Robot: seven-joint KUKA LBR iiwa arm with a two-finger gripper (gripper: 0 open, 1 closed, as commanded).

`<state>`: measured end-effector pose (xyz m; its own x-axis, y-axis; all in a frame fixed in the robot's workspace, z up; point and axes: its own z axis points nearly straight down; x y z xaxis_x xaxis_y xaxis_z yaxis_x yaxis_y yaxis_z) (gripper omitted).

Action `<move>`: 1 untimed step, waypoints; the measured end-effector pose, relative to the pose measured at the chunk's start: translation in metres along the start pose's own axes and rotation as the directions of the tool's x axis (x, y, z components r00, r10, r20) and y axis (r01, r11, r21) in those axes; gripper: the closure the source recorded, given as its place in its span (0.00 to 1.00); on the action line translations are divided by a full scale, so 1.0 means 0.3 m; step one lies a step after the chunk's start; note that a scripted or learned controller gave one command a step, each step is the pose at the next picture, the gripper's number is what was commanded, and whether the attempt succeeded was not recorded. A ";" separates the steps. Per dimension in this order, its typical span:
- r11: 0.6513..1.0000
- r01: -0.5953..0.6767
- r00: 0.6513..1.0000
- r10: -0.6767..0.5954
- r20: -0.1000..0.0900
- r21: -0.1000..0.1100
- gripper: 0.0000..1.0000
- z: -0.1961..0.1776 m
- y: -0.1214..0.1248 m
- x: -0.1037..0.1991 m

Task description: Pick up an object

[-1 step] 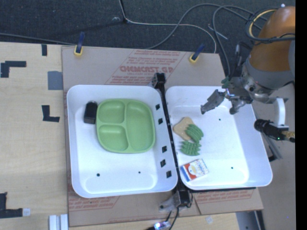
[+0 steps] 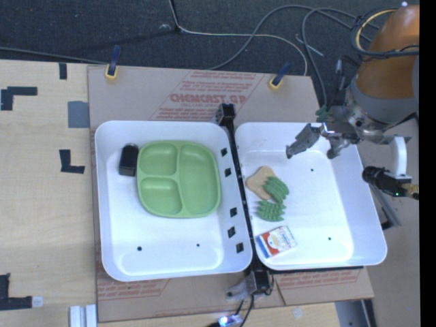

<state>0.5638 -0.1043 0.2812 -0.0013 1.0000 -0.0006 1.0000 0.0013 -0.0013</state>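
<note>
The bench (image 2: 41, 182) is seen carrying a cardboard sheet (image 2: 204, 94), on which two shallow white bins are set side by side. The left bin (image 2: 112, 251) is occupied by a green divided plate (image 2: 179, 179), with a small black block (image 2: 129, 160) lying just beside the plate's left edge. The grey arm (image 2: 385, 80), banded in orange, is seen reaching in from the right above the right bin (image 2: 340, 210). The end effector (image 2: 315, 146) is held over the upper part of that bin with its two fingers spread apart, and nothing is gripped between them. Lower in the right bin, near its left wall, a tan piece (image 2: 257, 181) is found touching green leafy pieces (image 2: 274, 199). A small red and white packet (image 2: 276, 240) lies near them, toward the front.
</note>
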 end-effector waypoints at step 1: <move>1.000 -0.001 1.000 0.001 0.000 0.005 0.00 0.164 -0.028 -0.015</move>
<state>0.5552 -0.1088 0.2321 -0.0006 1.0000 -0.0005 1.0000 0.0005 -0.0060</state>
